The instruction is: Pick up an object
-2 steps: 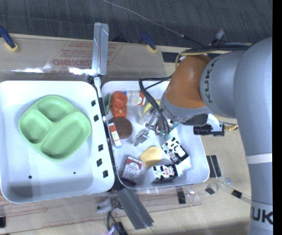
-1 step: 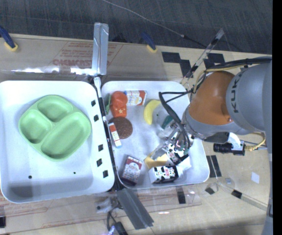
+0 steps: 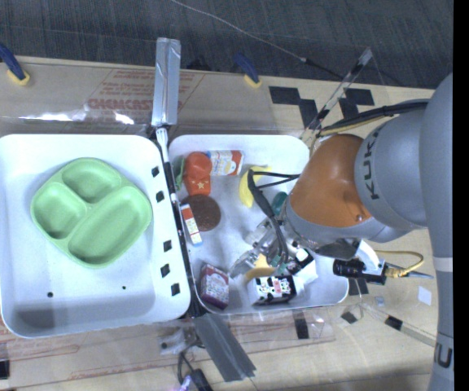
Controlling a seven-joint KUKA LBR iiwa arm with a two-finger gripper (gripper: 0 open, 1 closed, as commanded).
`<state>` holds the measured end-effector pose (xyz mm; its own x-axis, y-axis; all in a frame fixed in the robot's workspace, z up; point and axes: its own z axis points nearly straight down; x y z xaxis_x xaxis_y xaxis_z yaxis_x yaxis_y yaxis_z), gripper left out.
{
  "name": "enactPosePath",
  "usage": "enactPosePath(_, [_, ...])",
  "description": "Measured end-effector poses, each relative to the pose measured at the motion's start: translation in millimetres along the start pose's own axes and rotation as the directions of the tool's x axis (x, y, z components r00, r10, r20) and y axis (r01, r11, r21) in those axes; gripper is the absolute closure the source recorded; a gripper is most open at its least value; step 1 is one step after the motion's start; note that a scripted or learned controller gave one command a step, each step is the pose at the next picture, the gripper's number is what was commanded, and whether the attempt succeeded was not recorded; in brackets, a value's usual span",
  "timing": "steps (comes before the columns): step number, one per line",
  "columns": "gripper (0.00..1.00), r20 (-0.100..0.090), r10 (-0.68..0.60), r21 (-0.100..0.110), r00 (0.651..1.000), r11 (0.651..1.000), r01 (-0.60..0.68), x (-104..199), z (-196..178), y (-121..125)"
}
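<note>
Hovering in crowded right bin near front rim, jaws' state unclear.

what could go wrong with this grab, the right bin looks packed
The pincer sits low in the crowded right bin, among a yellow item and a black-and-white packet, so it may nudge or catch two things at once. The dark red packet lies against the bin's near wall, where it would be awkward to grasp. The arm's orange band hides part of the bin.

Colours in the two white bins

Pale green divided plate; red-orange can; brown disc; yellow piece; dark maroon packet.
</note>
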<state>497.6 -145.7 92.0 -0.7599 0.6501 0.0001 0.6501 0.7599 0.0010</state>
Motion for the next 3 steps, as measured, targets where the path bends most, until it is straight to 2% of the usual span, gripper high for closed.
enactPosePath(1, [1.00, 0.003, -0.007, -0.002, 1.000, 1.000, 0.007, -2, -11, 2])
enactPosePath(2, [1.00, -0.001, 0.244, 0.002, 0.970, 0.970, -0.244, 3, 1, 57])
enactPosePath(3, [1.00, 0.005, 0.360, -0.009, 0.933, 0.933, -0.360, 18, -179, 135])
